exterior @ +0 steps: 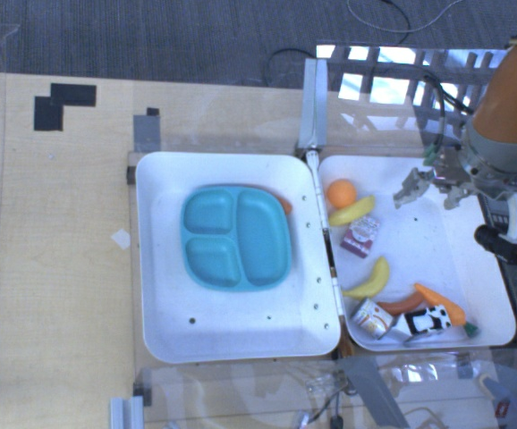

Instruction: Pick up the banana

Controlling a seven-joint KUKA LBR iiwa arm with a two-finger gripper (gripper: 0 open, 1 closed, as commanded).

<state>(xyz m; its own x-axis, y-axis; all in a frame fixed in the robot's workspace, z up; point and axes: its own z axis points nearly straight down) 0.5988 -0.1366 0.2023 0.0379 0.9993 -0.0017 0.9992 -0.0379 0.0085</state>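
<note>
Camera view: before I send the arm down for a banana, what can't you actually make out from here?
- Gripper: too small and blurred to read its finger state.
- Orange thing behind the blue plate: mostly hidden by the plate.
- Arm: cut off at the right edge.
- Small carton between the two bananas: label unreadable.

I am working in what is looking like a robotics lab, not a home or kitchen. My surface [53,239] is showing pale wood panels with black marker patches [62,104] stuck on them, and two shallow white bins, the left bin [160,329] and the right bin [495,324], are sitting side by side, joined by a metal bracket [312,105]. Grey carpet [151,16] is running behind, with a loose cable [393,12] lying across it. Toy food, such as a plastic carrot [442,302], is lying in the right bin.
</note>
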